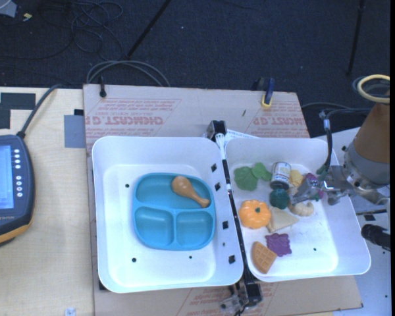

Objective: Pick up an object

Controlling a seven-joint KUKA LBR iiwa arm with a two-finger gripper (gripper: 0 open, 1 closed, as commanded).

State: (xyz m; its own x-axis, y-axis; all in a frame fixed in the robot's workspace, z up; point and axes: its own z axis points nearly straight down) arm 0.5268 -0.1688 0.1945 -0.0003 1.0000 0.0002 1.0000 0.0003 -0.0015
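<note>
Nearest the camera, at the right white plastic bin's (355,259) front edge, lay an orange waffle-shaped toy (263,257). Toward the right wall, the metal two-finger gripper (305,191) hung directly over a cream rounded toy (304,209); finger opening could not be told

We count two white bins: the left bin (112,176) and the right bin (342,255). The left one holds one blue divided tray (174,228) carrying one chicken drumstick (189,190). In the right one we see one orange pumpkin (255,214), one purple piece (278,243), one waffle (263,257), two green leaves (251,176), one small can (281,173) and one dark teal ball (278,199).
</note>
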